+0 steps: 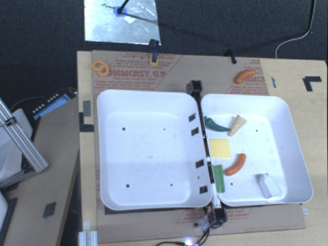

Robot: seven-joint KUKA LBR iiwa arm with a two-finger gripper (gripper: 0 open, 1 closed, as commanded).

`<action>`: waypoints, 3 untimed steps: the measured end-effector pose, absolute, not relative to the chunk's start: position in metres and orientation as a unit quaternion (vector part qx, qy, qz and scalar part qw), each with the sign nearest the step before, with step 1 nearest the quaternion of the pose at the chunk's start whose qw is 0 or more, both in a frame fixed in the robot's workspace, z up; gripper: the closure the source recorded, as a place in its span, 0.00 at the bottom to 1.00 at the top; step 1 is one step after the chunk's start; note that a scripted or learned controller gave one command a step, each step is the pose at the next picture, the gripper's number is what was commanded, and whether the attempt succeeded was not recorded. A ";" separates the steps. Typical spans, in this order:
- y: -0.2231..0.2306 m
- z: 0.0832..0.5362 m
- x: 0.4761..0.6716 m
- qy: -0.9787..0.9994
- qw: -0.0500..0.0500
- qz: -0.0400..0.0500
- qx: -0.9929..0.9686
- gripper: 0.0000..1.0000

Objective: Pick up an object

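Nothing lifted yet: the orange sausage [235, 164], yellow square [220, 148] and grey block [267, 185] all lie in the right bin [294, 137]. Next comes a descent onto one piece; finger state, I cannot tell.

This looks like a robotics lab or test cell rather than a home. Two shallow white bins [148, 152] sit clamped side by side on a printed cardboard sheet [154, 68] covering a bench [318, 137], with black clips [193, 118] along the seam between them. Dark carpet [41, 29] lies beyond the bench's far edge, crossed by a loose white cable [302, 35]. An aluminium extrusion frame [20, 142] stands off the bench's left edge.
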State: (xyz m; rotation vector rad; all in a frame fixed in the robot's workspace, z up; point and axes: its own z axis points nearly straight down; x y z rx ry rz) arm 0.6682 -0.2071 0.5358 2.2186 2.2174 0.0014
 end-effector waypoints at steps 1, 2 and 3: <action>-0.197 0.535 0.669 0.709 0.002 0.001 0.706 1.00; -0.197 0.535 0.669 0.709 0.002 0.000 0.706 1.00; -0.188 0.536 0.668 0.708 0.002 0.001 0.706 1.00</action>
